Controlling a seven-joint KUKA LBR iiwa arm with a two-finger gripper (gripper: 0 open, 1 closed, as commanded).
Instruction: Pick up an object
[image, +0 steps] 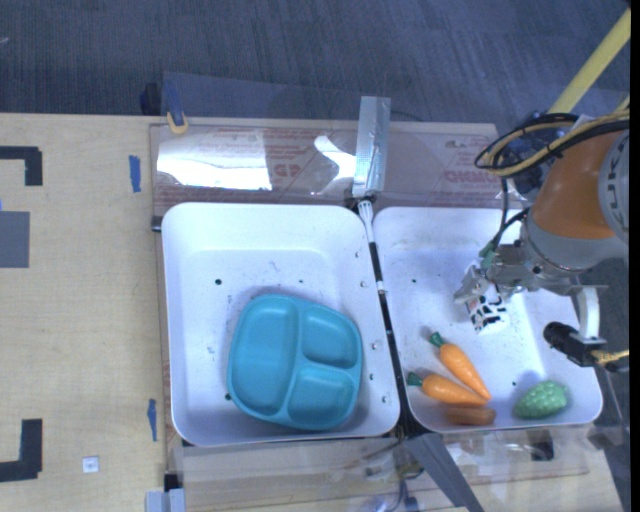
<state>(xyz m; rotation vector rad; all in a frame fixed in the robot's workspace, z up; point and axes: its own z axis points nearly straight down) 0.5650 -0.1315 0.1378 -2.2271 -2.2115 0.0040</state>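
My gripper (483, 290) hangs over the middle of the right bin (430, 240), coming down from the grey and orange arm at the right. A small black-and-white object (489, 316) sits right at its tip, touching or just below it; whether it is gripped is unclear. Two orange carrots (461, 364) (447, 389) with green tops lie toward the bin's front. A bumpy green object (541, 399) rests in the front right corner.
A blue divided plate (296, 361) lies in the front half of the left bin (200, 225). A brownish piece (472, 413) lies under the front carrot. Yellow and black cables loop above the arm at the upper right.
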